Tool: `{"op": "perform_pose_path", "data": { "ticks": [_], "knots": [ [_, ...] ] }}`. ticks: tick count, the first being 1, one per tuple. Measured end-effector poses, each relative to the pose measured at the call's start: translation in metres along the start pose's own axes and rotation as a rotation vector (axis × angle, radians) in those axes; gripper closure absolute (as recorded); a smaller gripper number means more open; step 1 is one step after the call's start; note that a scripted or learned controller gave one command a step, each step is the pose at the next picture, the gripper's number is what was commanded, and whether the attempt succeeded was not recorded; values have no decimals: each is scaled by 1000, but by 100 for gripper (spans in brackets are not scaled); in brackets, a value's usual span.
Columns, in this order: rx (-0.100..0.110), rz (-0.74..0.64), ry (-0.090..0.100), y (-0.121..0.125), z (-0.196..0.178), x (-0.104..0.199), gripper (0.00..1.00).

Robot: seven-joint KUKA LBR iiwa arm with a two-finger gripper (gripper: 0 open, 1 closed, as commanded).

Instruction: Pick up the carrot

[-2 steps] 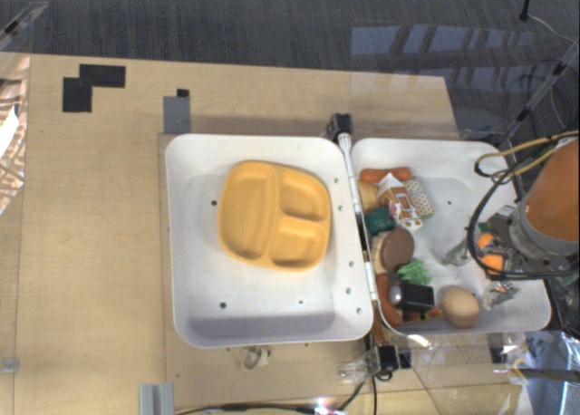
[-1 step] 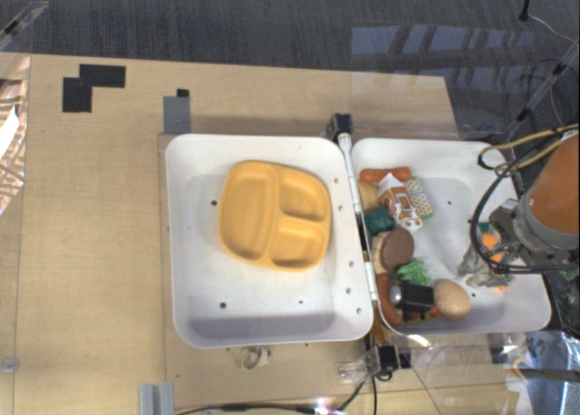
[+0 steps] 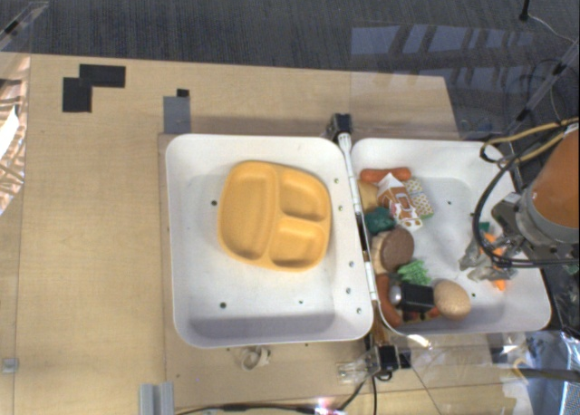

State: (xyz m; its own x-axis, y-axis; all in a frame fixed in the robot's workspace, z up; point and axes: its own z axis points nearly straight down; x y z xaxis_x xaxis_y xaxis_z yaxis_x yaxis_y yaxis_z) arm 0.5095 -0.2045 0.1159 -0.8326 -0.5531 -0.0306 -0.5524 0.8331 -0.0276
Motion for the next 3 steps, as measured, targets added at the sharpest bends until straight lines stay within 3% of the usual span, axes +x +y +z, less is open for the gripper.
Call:
{"op": "perform_pose_path", "data": {
  "ticks": [1, 2, 3],
  "knots": [
    [-27, -507, 13, -15, -6, -33, 100],
    [-27, -506, 14, -15, -6, -32, 0],
    [-36, -657, 6, -22, 29, -44, 0]
  ]
}}
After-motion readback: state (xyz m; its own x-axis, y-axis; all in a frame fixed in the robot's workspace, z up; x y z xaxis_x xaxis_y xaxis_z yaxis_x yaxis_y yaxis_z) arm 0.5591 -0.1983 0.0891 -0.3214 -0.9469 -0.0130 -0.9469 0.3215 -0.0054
